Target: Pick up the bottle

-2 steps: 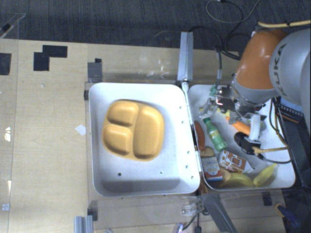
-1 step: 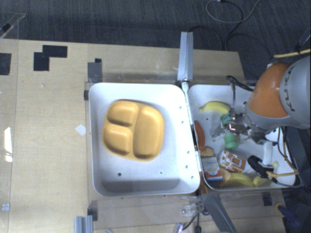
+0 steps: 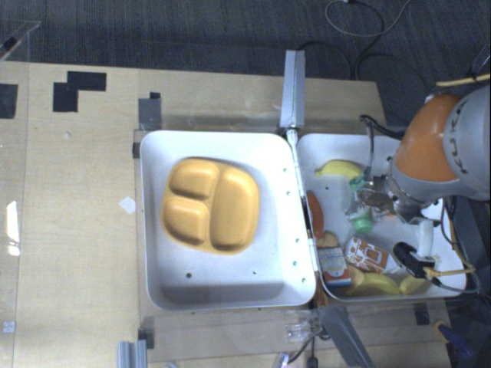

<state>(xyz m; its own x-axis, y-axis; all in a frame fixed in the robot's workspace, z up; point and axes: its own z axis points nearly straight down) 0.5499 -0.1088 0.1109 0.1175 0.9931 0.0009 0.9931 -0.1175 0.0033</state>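
Observation:
The bottle (image 3: 360, 219), small and clear with a green cap, lies in the right bin (image 3: 331, 146) near its middle. My gripper (image 3: 370, 196) hangs right over the bottle's upper end, touching or almost touching it. The arm with its orange band (image 3: 433, 146) reaches in from the right and hides the bin's right side. The wrist hides what is between the gripper and the bottle.
In the right bin a banana (image 3: 340, 169) lies at the back, a red item (image 3: 314, 209) along the left wall, and snack packets (image 3: 367, 254) and more yellow fruit (image 3: 377, 284) at the front. The left bin (image 3: 153, 228) holds a yellow divided tray (image 3: 211, 204).

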